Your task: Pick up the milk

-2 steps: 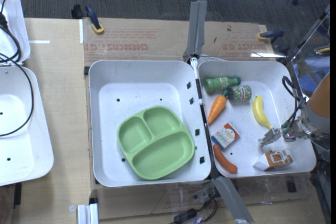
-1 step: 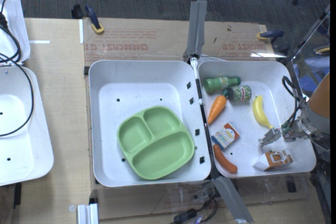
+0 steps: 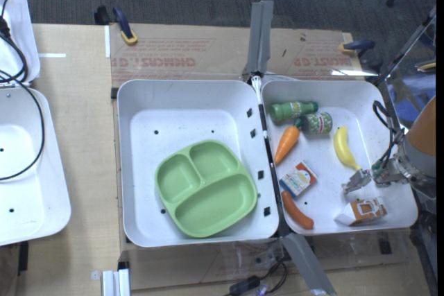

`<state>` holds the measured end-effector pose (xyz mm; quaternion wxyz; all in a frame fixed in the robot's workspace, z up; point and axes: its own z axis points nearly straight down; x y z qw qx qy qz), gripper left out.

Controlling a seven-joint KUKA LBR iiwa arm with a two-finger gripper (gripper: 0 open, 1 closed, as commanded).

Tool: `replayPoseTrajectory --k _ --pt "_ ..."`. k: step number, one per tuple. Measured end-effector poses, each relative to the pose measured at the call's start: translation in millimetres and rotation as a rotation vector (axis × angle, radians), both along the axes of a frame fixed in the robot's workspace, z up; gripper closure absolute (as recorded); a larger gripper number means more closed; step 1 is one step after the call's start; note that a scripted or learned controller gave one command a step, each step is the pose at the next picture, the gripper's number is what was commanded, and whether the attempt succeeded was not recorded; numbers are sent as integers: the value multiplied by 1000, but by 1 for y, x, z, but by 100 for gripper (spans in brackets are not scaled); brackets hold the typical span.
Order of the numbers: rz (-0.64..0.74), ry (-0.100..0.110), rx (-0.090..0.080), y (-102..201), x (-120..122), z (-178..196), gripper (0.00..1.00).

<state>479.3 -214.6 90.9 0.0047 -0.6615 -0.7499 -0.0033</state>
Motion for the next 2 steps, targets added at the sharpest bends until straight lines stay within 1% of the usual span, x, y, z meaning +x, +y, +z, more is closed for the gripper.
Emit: replayPoseTrajectory --k 1,2 --pt "0 0 0 0 0 0 0" --pt "-4 -1 -5 -2 0 9 100"
